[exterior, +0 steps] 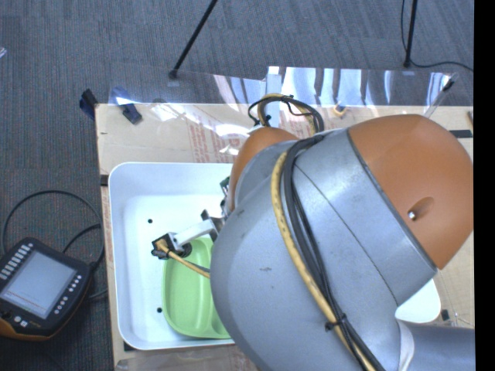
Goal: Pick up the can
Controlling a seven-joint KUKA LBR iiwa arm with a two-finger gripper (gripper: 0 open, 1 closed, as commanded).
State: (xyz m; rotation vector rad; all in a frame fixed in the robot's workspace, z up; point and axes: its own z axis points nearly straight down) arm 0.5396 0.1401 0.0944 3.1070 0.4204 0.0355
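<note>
My grey and orange arm [340, 246] reaches in from the right and covers the right bin and the right part of the left white bin [128, 207]. Its wrist end hangs over the middle of the left bin, where part of the gripper [212, 219] pokes out from under the arm, just above a light green dish. The arm hides whatever lies beneath it.
A light green shallow dish [188, 300] lies in the front half of the left bin, its right side under the arm. A teach pendant [39, 288] sits on the floor to the left. Tripod legs [197, 29] stand behind the bench.
</note>
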